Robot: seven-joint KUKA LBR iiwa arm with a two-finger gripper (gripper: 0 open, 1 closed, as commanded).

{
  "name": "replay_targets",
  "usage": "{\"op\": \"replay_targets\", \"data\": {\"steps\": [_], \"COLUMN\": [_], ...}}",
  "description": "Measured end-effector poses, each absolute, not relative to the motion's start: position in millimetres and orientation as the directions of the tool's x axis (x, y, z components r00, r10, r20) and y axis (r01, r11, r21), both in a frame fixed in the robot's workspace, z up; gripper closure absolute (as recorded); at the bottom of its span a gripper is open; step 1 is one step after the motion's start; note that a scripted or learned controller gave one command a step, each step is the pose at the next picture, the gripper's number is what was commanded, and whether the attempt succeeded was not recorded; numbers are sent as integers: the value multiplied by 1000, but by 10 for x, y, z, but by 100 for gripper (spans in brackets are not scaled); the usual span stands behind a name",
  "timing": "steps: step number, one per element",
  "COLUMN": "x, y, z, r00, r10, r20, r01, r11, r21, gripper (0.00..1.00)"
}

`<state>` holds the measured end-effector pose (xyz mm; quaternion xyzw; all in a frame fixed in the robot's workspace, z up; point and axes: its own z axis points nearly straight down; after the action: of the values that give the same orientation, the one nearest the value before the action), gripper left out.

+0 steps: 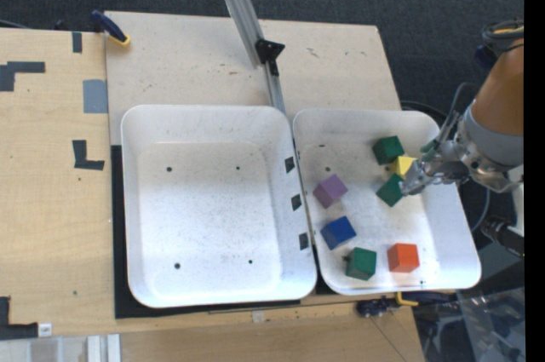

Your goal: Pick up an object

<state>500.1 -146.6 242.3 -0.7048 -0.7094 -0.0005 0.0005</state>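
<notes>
Where the arm reaches in from the right of the camera view: gripper (415,178) low over right bin (451,254), tip at a tight cluster. Yellow block (405,163) touching the tip; green block (387,150) just above it, tilted dark green block (391,192) just below. Cannot tell grip state; nothing visibly held. Elsewhere in right bin: purple block (330,190), blue block (338,231), second green block (361,262), orange block (404,257), all apart. Left bin (136,147) alongside. Likely target the yellow block. Risks, judged: neighbours crowding the approach, a nudge scattering the cluster, tilted block wedging or slipping, grasp closing on an edge or on two at once.
</notes>
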Motion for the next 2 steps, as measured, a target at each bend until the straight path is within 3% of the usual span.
{"op": "replay_targets", "data": {"steps": [2], "x": [5318], "y": [-322], "z": [2409], "r00": [-7], "r10": [1000], "r20": [2], "r01": [1000], "r11": [7], "r21": [-1], "gripper": [100]}}
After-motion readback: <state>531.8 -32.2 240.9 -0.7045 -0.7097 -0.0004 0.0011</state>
